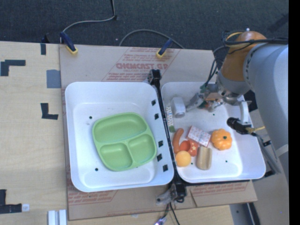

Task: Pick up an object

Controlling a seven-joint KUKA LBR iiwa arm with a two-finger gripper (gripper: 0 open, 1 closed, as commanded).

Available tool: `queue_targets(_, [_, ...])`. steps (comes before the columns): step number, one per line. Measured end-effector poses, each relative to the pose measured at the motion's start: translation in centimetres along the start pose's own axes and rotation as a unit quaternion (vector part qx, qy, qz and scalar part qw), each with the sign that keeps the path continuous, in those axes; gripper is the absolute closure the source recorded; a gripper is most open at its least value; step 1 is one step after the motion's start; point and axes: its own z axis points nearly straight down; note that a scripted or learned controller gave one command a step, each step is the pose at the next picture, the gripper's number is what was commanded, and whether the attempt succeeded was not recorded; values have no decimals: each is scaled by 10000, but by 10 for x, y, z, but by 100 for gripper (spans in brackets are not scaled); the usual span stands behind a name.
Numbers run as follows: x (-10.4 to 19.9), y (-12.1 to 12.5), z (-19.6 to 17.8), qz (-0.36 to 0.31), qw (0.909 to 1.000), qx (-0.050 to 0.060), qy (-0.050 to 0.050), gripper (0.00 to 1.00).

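Two bins [75,139], hand [206,102] near rim

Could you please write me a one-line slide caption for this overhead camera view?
KUKA arm's gripper reaches into the right bin of toy food, while a green divided plate sits in the left bin.

Robotics lab bench, cardboard sheet [140,64] clamped down, tape marks [47,110], two white bins [77,139], cables [112,13]

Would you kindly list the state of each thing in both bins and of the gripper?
green divided plate: flat in the left bin, holding nothing
pumpkin: upright, loose in the right bin
orange ball: loose, beside the bread roll
carrot: lying flat
gripper: low over the right bin
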Motion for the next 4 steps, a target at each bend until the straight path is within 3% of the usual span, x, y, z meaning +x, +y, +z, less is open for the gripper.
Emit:
queue_targets(1, [-44,-62,-1,22,10000,10,-19,0])
queue_targets(2, [-3,16,0,4,10000,6,-3,0])
queue_targets(3, [-55,-57,-1,22,10000,12,-21,0])
queue_targets(4, [-28,16,0,5,10000,1,-6,0])
